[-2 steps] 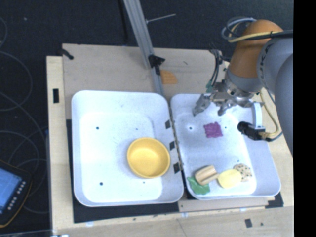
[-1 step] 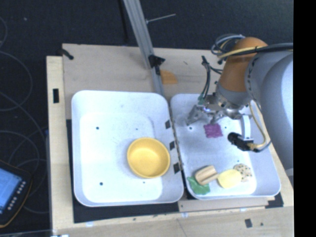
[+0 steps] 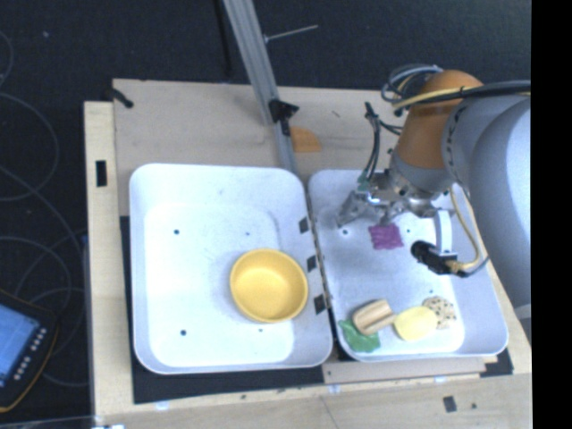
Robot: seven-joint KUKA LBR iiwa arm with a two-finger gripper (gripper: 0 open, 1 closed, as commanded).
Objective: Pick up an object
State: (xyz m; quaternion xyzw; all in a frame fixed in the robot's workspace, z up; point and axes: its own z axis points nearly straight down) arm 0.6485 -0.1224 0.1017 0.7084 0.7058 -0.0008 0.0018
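Observation:
My gripper (image 3: 362, 210) hangs over the far part of the right bin (image 3: 474, 280), near its left wall. It is open, and nothing shows between its fingers. A small purple object (image 3: 386, 236) lies just below and to the right of it, apart from the fingertips. Along the near edge of the same bin lie a tan block (image 3: 373, 315), a yellow lump (image 3: 413, 323), a speckled round piece (image 3: 439, 309) and a green scrap (image 3: 357, 336). In the left bin (image 3: 179, 213) sits a yellow bowl (image 3: 267, 285).
A black cable loop (image 3: 438, 257) hangs from the arm over the right side of the right bin. A grey metal rail (image 3: 255, 61) slants down to the gap between the bins. An orange piece (image 3: 304, 139) lies on the bench behind them.

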